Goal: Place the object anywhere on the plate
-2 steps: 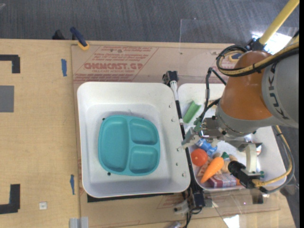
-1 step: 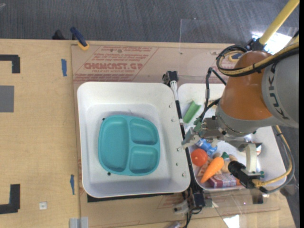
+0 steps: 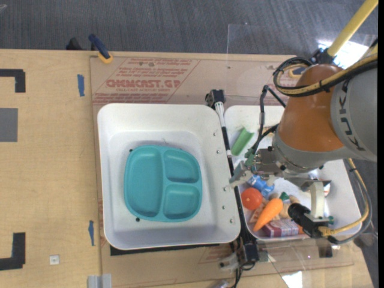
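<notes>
On the counter [image 3: 48, 161], two white bins sit side by side. The left bin [image 3: 120, 125] carries a teal divided plate [image 3: 162, 183], lying flat near its middle. The arm [image 3: 318, 116] reaches over the right bin [image 3: 354, 203], with the tool [image 3: 259, 168] low above a cluster of toys; whether it is apart or together cannot be told. Just below it lie an orange carrot [image 3: 267, 212] and a red ball [image 3: 252, 198], touching, with a green piece [image 3: 242, 140] near the bin's upper left corner.

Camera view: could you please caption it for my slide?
KUKA arm reaches over right bin of toy food; teal plate waits in left bin.
</notes>
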Controlling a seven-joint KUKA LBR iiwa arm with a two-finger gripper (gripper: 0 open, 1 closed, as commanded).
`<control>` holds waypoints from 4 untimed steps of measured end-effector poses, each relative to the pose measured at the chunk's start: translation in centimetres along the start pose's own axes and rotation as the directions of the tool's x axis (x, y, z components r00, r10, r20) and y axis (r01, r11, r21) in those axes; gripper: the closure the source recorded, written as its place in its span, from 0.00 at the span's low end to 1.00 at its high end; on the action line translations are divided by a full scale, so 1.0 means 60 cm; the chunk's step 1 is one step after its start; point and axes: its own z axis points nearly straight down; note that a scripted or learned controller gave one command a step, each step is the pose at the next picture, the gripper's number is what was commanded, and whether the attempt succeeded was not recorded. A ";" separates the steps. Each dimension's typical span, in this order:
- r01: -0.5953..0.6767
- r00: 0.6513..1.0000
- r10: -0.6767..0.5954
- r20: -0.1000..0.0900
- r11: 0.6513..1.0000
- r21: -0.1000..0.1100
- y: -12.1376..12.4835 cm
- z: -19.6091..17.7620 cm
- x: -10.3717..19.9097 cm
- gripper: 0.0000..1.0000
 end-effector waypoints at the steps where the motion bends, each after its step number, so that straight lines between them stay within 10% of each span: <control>1: 0.000 1.000 0.000 0.000 1.000 0.000 0.000 0.000 0.000 0.00; 2: 0.003 1.000 -0.003 0.000 1.000 -0.002 0.002 -0.016 0.001 1.00; 3: -0.321 0.947 0.321 -0.001 0.947 -0.007 -0.001 -0.051 0.142 1.00; 4: -0.634 0.773 0.634 -0.001 0.773 -0.005 -0.003 -0.058 0.222 1.00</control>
